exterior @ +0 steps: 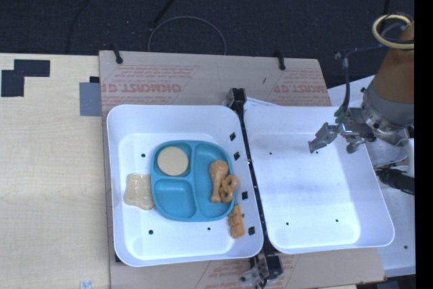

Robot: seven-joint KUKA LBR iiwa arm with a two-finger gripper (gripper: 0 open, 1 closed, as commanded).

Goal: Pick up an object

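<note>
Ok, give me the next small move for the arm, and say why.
Probably carry the hand left across the divider toward the left white bin. It hangs over the right white bin, while the blue plastic compartment tray and tan toy food pieces all lie in the left one.

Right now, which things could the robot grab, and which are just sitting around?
Could grab:
- round tan disc on the blue tray
- twisty pretzel piece on the tray
- pale slab left of the tray
- small brown piece by the tray's corner

Just around:
- left bin
- right bin
- cardboard sheet
</note>
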